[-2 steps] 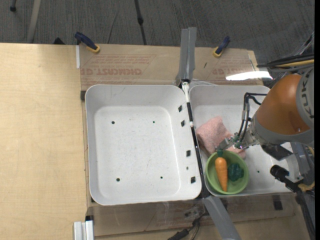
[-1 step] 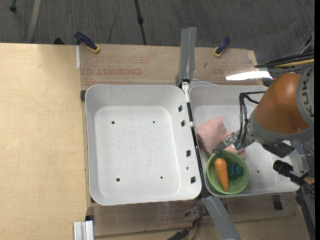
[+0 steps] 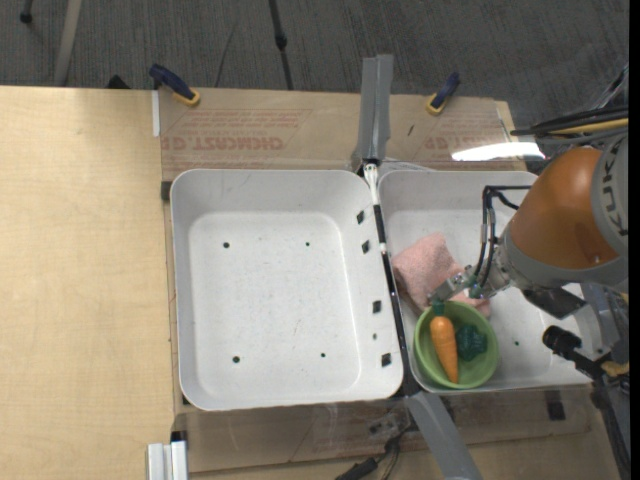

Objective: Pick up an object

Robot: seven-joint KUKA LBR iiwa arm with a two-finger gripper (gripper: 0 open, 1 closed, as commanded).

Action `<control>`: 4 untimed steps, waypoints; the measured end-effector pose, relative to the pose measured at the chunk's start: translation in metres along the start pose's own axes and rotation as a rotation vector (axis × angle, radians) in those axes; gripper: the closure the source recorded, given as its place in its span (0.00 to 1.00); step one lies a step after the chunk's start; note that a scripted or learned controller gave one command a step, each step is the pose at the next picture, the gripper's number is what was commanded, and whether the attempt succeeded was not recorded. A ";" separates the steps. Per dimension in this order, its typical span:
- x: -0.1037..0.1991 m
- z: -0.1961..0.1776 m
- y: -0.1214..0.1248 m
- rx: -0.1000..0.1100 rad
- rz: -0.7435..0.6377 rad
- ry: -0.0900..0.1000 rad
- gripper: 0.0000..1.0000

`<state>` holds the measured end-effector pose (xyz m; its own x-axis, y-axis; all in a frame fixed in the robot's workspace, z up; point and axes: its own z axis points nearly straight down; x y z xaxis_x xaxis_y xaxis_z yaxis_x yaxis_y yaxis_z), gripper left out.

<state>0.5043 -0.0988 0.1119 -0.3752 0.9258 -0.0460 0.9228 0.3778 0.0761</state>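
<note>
In the camera view, the grey arm with its orange band [image 3: 570, 213] reaches in from the right over the right-hand shallow white bin [image 3: 430, 193], its gripper [image 3: 468, 286] low between a folded pink cloth [image 3: 425, 263] on its left and a round green bowl [image 3: 456, 346] nearer the front; how far the claw stands open, or whether it grips anything, I cannot tell. The bowl, holding an orange toy carrot [image 3: 444, 346] and a dark green leafy piece [image 3: 473, 342], sits against the bin's near-left corner just beside the cloth, crowding the claw. The left-hand shallow white bin [image 3: 275, 283] lies alongside, touching at the black-clipped divider.

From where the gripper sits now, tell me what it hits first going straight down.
Most likely the pink cloth by the green bowl's rim; the gripper hangs over that spot, though depth is unclear.
</note>
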 end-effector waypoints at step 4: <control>-0.004 0.000 0.001 -0.002 -0.119 0.000 0.00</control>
<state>0.5072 -0.1023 0.1125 -0.4824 0.8742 -0.0544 0.8713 0.4853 0.0724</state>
